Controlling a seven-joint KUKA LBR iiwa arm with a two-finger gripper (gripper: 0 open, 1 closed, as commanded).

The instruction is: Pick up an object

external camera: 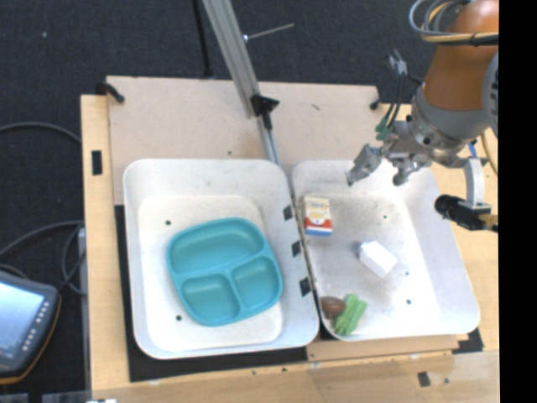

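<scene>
My gripper hangs open over the far edge of the right bin, with nothing between its two grey fingers. In that bin a small red, white and yellow carton lies near the left wall. A white block rests near the middle. At the front left corner a green object lies beside a brown one. All of them sit below and nearer the camera than the gripper.
The left bin holds a teal divided tray. A slanted metal pole comes down to the gap between the bins. Beyond the bins the bench board is bare.
</scene>
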